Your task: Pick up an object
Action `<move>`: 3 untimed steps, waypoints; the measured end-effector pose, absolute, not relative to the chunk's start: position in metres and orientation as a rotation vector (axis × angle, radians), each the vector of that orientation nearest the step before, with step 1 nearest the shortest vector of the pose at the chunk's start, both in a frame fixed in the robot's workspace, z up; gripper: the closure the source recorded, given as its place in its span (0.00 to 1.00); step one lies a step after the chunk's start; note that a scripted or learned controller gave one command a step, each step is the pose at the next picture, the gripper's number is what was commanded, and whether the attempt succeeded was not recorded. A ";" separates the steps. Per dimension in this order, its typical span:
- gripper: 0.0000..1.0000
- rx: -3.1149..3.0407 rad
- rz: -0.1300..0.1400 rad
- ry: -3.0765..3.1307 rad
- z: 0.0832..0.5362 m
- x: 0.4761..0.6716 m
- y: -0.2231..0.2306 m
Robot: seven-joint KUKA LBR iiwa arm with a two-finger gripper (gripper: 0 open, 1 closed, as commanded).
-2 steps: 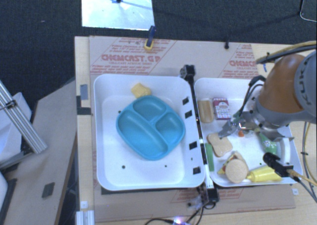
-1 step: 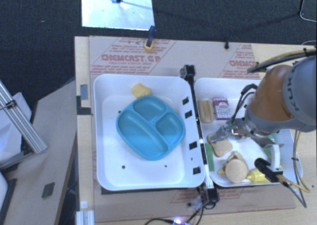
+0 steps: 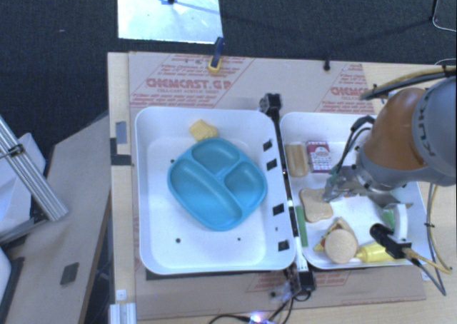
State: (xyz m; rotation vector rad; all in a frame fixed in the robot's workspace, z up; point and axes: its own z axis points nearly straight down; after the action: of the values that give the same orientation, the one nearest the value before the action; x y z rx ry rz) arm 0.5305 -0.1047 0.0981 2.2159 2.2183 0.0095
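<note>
The jaws (image 3: 334,188) are hanging low in the right bin (image 3: 421,194), and I cannot tell whether they are spread or closed. The toast slice (image 3: 315,205) is lying flat just to their left and a little nearer, its edge seeming to touch the tips. Its long axis is running near to far, so a short shift leftward looks needed before closing on it.
</note>
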 end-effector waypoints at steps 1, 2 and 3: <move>1.00 2.214 0.005 2.224 0.154 0.528 -0.096; 1.00 2.211 0.008 2.223 0.216 0.527 -0.089; 1.00 2.214 0.004 2.225 0.225 0.528 -0.089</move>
State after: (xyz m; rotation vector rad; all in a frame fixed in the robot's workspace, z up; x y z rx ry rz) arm 0.5282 -0.0888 0.2249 2.2138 2.2248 0.0035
